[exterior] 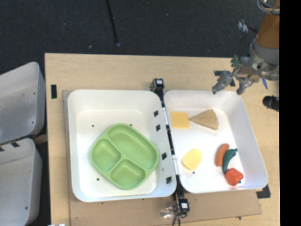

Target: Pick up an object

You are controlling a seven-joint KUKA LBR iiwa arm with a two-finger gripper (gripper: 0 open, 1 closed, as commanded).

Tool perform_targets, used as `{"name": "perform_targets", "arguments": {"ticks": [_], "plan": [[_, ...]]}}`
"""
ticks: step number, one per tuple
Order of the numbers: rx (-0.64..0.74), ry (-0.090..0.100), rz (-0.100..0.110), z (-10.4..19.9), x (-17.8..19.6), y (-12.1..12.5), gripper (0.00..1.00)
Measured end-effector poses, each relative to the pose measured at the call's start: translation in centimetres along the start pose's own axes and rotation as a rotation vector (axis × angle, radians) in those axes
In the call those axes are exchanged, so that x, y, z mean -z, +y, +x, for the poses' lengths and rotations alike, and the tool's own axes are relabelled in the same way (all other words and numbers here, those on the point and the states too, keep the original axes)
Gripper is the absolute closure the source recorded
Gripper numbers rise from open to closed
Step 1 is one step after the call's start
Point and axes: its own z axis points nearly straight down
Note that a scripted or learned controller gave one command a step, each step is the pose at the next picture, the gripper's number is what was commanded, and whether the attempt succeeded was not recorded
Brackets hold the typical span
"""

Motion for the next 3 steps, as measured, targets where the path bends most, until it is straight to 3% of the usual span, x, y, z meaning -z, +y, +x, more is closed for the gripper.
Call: {"name": "perform_targets", "arguments": {"ticks": [1,3], "plan": [[0.003,-0.003,-0.013,0.1,0.9,0.2,0.0],[0.0,-0.003,-0.009,0.0,-9.1,-1.5,0.0]]}}
